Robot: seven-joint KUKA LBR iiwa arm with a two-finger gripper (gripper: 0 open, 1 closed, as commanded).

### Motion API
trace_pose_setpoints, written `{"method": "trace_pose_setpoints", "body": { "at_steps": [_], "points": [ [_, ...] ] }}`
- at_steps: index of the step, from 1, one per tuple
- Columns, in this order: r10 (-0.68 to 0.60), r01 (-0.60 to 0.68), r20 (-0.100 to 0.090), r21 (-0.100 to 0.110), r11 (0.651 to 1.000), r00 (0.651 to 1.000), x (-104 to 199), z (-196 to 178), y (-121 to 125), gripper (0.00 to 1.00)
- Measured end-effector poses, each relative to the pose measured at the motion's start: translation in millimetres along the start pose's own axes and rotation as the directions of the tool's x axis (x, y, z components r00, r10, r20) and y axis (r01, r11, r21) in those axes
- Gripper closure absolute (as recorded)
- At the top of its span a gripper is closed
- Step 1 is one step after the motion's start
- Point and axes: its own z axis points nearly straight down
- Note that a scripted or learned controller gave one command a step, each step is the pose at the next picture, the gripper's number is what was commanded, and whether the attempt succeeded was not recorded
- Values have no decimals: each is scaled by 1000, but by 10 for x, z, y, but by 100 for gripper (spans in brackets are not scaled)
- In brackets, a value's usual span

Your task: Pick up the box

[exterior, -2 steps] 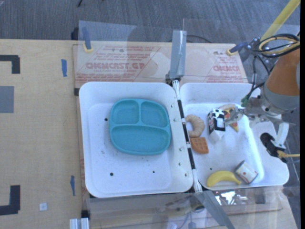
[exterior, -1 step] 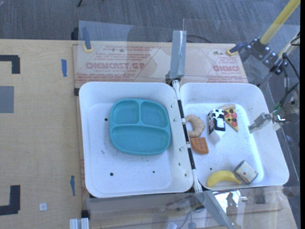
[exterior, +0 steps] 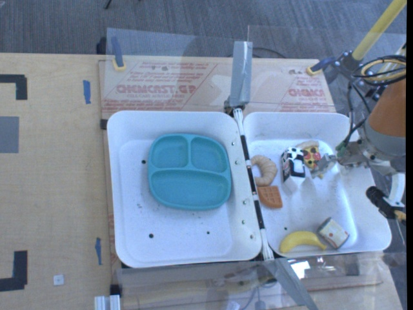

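Note:
The box (exterior: 333,232) is small, grey and tan with a red patch on one end. It lies tilted in the front right part of the right bin (exterior: 370,237), just right of a yellow banana (exterior: 302,241). My gripper (exterior: 332,159) hangs over the right bin's back right area, beside a colourful wrapped item (exterior: 312,155). It is well behind the box and apart from it. The grey arm with its orange band (exterior: 392,113) comes in from the right edge.
The right bin also holds a black-and-white toy (exterior: 293,164), a croissant (exterior: 264,170) and an orange cracker (exterior: 271,197). A teal divided plate (exterior: 190,172) lies in the left bin (exterior: 129,192). Cables and a yellow pole (exterior: 381,23) stand behind the arm.

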Motion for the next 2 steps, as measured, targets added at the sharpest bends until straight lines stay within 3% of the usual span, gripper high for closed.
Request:
{"method": "trace_pose_setpoints", "body": {
  "at_steps": [1, 2],
  "points": [
    [-41, 40, 7, 4, 999, 999, -20, -1556, -644, 0],
    [-139, 139, 8, 4, 990, 990, 4, -3093, -945, 0]
  ]
}}
